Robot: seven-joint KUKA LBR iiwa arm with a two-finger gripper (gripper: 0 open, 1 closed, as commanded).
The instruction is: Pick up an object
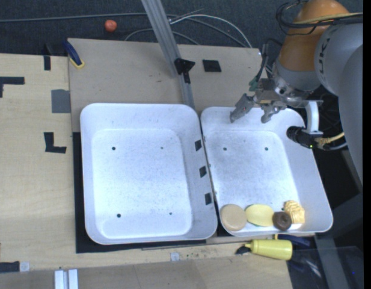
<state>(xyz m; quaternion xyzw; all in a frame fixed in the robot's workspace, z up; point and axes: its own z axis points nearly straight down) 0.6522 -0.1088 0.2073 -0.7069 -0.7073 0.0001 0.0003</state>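
My gripper (255, 113) hangs over the far rim of the right bin (257, 161), its two fingers spread apart and open with nothing between them. Along that bin's near edge lie a tan round disc (233, 217), a pale yellow oval piece (259, 215) and a small yellow and brown toy (288, 216). They sit close together in a row, well away from the gripper.
The left bin (140, 173) stands beside the right one. A yellow-handled tool (270, 248) lies on the bench just in front of the right bin. A grey pole (167, 41) slants up behind the bins. A small orange ball (110, 24) rests at the far back.
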